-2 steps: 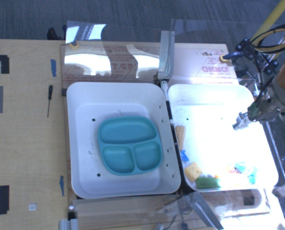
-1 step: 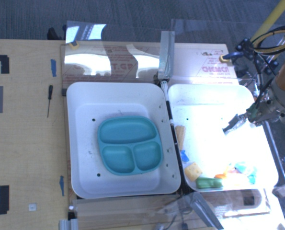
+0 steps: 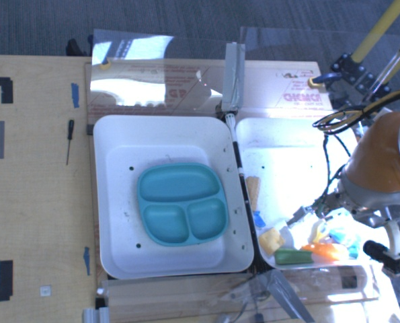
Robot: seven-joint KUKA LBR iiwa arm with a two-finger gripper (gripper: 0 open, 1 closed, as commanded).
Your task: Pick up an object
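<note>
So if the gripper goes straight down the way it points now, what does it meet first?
Probably the small heap of toys in the right bin: the orange piece and the green piece lie below the gripper. Glare hides the exact depth, so I cannot tell which comes first.

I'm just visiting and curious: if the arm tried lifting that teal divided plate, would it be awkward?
Probably. The teal plate lies flat in the left bin, so its low rim offers little to pinch. It looks like stiff, smooth plastic, likely light but slippery. Pushed, it would probably slide rather than tip.
</note>
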